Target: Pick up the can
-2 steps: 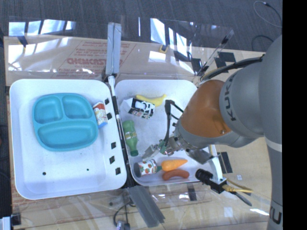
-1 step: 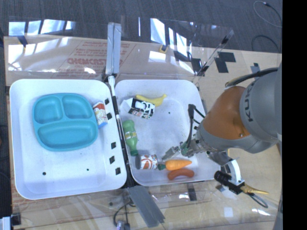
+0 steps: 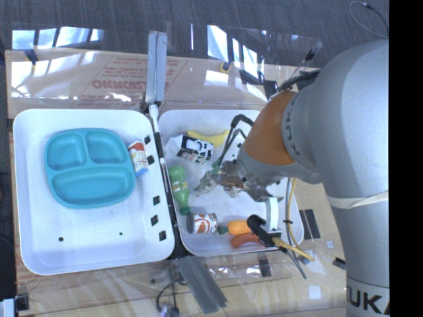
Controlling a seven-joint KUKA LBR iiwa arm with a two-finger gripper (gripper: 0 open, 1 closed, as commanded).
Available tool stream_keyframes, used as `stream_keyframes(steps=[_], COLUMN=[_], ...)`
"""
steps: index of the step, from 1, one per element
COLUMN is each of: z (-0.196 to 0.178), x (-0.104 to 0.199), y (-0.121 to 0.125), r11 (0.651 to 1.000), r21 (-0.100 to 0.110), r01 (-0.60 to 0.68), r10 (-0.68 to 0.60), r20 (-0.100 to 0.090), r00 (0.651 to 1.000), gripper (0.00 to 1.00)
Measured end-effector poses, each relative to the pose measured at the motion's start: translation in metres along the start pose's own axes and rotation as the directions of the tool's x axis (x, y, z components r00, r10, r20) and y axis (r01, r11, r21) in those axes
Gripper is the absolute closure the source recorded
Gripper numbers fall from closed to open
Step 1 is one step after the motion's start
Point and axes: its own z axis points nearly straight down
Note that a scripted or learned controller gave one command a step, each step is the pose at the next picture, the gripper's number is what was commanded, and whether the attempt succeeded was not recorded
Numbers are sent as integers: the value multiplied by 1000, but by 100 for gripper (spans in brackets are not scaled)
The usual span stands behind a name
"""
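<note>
The can (image 3: 203, 223), silver with a red and white label, lies on its side near the front left corner of the right bin (image 3: 299, 233). My gripper (image 3: 206, 182) hovers over the middle of that bin, behind the can and apart from it, just right of a green bottle (image 3: 178, 187). Nothing shows between the gripper and the can. The grey arm with its orange band (image 3: 274, 134) covers the bin's right part.
An orange piece (image 3: 236, 228) and a red piece (image 3: 244, 241) lie right of the can. A banana (image 3: 213, 137) and a black and white box (image 3: 195, 150) sit at the back. The left bin (image 3: 26, 197) holds a blue divided plate (image 3: 89, 167) and a small red and white container (image 3: 137, 157).
</note>
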Motion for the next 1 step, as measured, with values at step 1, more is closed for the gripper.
stream_keyframes(steps=[1], z=[-20], x=[23], y=[-58], r11=[997], r21=[2], r01=[-71], r10=[71], r20=[0], r00=[997], gripper=[0])
